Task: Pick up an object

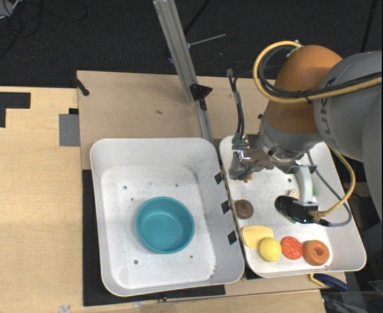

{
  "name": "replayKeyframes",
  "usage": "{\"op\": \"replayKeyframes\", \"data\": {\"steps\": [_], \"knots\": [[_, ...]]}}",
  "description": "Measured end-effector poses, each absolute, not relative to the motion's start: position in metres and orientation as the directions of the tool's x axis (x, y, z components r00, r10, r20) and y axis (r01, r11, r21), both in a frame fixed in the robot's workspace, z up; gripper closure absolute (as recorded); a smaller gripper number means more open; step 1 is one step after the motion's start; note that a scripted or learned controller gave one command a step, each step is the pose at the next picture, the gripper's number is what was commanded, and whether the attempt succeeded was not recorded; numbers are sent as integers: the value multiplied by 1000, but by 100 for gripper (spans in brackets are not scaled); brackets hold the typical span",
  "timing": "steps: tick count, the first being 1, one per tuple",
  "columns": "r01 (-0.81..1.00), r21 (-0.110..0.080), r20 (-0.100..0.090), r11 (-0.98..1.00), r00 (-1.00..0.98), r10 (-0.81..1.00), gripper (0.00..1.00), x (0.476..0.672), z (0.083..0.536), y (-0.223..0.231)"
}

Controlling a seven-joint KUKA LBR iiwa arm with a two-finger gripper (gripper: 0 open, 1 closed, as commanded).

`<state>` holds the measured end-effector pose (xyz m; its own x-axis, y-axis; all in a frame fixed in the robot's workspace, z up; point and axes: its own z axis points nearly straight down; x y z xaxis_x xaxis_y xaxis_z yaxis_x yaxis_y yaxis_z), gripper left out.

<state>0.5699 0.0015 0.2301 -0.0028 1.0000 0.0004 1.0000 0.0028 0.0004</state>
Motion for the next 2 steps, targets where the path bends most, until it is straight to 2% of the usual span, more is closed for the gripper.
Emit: {"op": "replayKeyframes", "data": {"steps": [1,2], "knots": [[1000,-1,0,2,-2,1000,100,607,223,47],[1000,1,0,2,-2,1000,100,634,238,89]]}}
